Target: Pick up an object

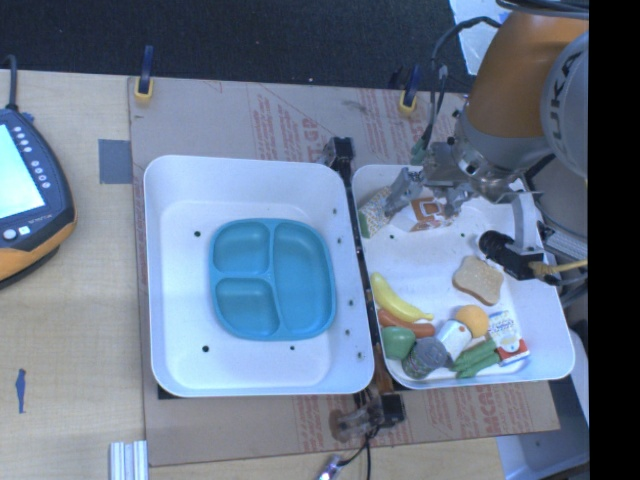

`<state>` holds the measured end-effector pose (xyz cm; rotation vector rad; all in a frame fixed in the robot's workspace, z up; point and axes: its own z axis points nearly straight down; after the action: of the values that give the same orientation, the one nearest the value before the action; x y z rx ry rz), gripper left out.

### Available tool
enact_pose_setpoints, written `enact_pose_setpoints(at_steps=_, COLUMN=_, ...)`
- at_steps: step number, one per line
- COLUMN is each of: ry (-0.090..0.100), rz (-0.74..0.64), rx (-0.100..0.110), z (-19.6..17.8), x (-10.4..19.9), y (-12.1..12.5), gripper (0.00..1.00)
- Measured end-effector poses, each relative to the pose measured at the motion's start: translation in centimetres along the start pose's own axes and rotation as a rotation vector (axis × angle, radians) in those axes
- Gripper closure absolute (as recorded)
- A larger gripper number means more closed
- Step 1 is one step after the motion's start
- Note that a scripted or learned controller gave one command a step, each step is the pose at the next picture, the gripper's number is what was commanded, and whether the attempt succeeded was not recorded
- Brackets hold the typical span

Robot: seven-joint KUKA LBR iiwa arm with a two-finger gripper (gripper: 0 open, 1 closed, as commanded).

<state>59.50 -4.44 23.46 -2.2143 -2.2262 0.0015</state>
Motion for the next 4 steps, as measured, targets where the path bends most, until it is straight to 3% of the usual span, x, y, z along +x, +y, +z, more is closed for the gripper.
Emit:
enact_pose_setpoints(at_steps=1, ry=-0.003, rz=-0.001, rx=0.003, z=4.3, x=0.4, y=4.9, gripper=0.0)
enact_pose_setpoints(at_steps=2, ry=-0.003, rz=-0.004, rx=0.003, z=3.3, x=0.3, y=5.0, gripper=1.0)
enact_pose_setpoints(at_steps=3, ry=-0.003, rz=-0.005, rx=0.004, z=3.3, x=0.3, y=5.0, gripper=0.0)
enact_pose_setpoints(at_steps=4, ry=-0.002, rz=0.0, rx=-0.001, z=4.3, x=5.1, y=6.2, gripper=0.0)
